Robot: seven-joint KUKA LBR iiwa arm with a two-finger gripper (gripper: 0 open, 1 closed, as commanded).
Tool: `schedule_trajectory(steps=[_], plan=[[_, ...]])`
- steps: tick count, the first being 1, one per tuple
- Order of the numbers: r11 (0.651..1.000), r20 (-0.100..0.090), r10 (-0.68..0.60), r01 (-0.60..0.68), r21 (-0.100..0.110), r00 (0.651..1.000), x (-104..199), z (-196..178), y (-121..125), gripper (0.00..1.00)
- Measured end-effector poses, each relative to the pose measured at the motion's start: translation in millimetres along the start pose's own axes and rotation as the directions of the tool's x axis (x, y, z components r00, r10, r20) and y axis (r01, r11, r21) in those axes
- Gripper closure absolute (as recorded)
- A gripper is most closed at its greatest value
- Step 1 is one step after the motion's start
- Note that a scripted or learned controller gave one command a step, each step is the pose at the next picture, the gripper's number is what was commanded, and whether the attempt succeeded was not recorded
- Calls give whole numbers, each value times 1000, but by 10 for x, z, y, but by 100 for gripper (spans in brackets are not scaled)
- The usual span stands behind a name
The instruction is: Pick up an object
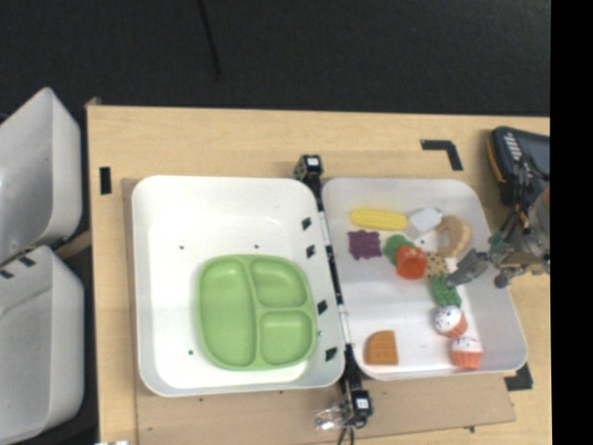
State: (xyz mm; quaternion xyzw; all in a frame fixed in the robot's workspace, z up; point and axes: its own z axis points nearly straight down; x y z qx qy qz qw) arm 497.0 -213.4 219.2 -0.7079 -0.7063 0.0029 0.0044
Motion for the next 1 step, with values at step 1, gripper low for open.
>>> schedule_trajectory(steps=[1], plan=[[1000,3,-3,3,-10,1000,3,-53,26,0]])
